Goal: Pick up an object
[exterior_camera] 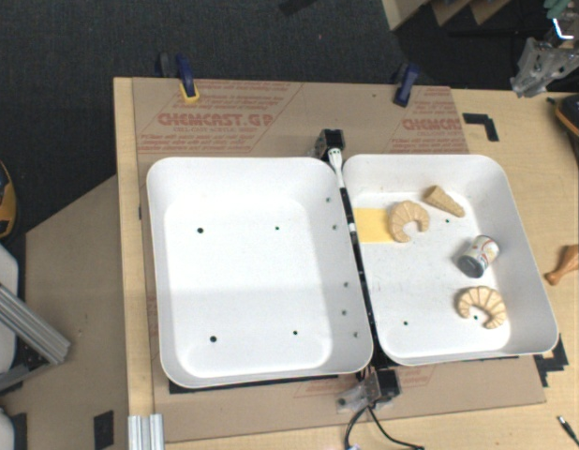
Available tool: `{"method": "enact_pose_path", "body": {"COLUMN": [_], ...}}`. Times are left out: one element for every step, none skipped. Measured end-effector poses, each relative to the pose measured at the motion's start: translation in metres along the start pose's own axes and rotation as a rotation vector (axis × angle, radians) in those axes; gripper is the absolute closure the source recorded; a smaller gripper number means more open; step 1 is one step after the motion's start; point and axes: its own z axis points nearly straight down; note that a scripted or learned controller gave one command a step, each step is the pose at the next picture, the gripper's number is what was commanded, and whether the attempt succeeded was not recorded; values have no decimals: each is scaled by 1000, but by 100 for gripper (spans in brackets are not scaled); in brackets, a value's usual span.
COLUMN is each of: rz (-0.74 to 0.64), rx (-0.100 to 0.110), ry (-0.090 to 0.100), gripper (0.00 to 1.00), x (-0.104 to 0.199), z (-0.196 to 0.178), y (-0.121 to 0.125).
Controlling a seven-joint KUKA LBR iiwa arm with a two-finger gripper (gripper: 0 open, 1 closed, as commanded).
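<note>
- Tan pastries, a wedge and a small can [476,256] lie in the right bin [514,345].
- I see my tool [544,64] beyond the bin's far right corner; grip state unclear.

A single fixed camera hangs above the table [271,111], looking down at a slant from far enough to take in both white bins whole, the left bin [168,251] and right bin [514,242] side by side, with dark floor [83,26] beyond.
</note>
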Motion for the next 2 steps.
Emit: {"method": "enact_pose_path", "body": {"rz": [2, 3], "rx": [12, 22], "ry": [4, 5], "gripper": [100, 100], "x": [49, 83], "z": [-78, -105], "y": [-61, -139]}}
